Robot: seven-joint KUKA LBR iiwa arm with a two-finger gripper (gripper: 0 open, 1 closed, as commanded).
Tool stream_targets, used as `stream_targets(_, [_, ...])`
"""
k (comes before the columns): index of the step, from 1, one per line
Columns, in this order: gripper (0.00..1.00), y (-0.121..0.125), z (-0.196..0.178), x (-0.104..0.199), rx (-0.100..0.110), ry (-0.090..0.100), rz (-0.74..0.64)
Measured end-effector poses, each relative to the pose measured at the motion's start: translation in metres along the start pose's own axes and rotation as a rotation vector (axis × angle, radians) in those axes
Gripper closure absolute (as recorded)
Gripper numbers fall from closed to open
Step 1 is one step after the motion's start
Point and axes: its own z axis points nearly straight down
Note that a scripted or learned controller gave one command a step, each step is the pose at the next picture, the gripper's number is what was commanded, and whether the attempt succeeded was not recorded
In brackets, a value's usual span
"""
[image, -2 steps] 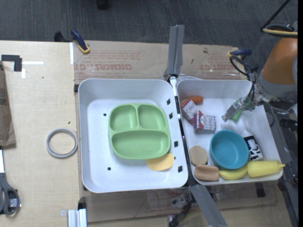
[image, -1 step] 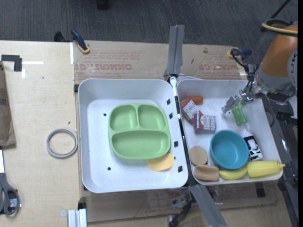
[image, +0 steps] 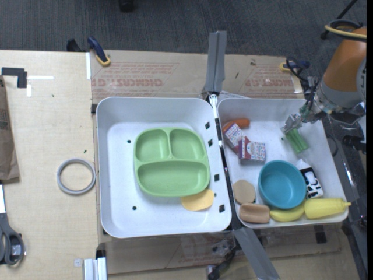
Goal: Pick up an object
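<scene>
Gripper (image: 295,123) just above green block (image: 297,141)

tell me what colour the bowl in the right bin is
Blue, a teal-leaning blue bowl, seen best in the camera view.

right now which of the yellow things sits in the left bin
The flat yellow disc, lying against the green divided plate's front edge. The banana and yellow bottle both lie in the right bin.

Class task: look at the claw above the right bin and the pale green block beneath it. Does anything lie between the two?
Nothing visible does. The claw hangs directly over the pale green block in the right white bin; the blue round bowl sits apart, nearer the camera.
</scene>
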Motion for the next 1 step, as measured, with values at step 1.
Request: stream_targets(1, [1.00,0.0490,-0.1086,0.0923,0.005,0.002,0.118])
